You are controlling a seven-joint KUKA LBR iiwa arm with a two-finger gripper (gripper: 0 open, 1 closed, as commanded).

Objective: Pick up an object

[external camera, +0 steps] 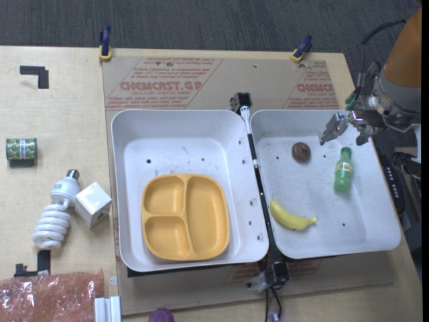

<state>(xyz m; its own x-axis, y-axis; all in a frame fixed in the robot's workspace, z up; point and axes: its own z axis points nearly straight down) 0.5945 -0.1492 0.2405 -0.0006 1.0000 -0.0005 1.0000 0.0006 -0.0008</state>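
1. You have the claw point(346, 129) hanging above the far right part of the right bin point(379, 237), the grey arm with its orange band coming in from the right edge of the view.
2. The claw's two fingers stand apart, and nothing lies between them. Judge the pick as not yet made.
3. Candidate objects, all lying on the floor of the right bin:
   - a green bottle point(342, 171), just below the claw and nearest to it, lying lengthwise, cap toward the far wall;
   - a small brown round object point(301, 152), left of the bottle and apart from it;
   - a banana point(292, 217), toward the near left part of the bin, well apart from the claw.
4. None of the three is lifted or touched by the claw.
5. The left bin point(127, 247), touching the right bin along their shared edge, carries a yellow divided plate point(186, 216).
6. Work left, by my judgement: the descent onto one object, the closing of the fingers, and the lift. The whole grasp is outstanding; the bottle looks like the nearest target.
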